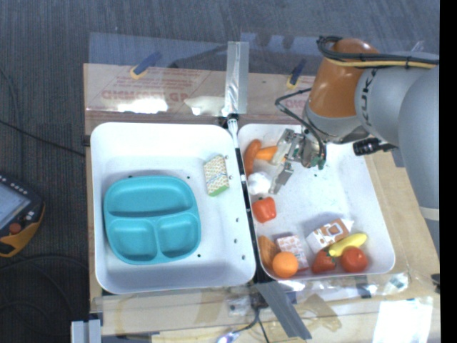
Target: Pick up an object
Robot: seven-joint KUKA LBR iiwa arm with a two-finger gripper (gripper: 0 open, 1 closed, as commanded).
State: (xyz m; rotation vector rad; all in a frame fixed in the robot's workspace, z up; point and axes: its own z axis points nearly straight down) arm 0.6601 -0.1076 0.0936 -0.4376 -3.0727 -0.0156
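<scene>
My gripper [280,163] hangs low in the upper left part of the right bin [371,191], its fingers spread open and pointing left. Just off its tips lie an orange carrot-like toy [254,153] and a small orange piece [266,153], with a white lump [258,184] below them. Nothing is clearly held between the fingers. A red pepper toy [264,209] lies a little nearer the front. The orange band of the arm [335,84] rises behind the gripper.
Along the right bin's front sit an orange ball [285,264], a pink carton [289,243], a white box [330,233], a banana [348,244] and a tomato [353,259]. The left bin [114,138] holds a teal divided plate [151,216] and a patterned sponge [216,174].
</scene>
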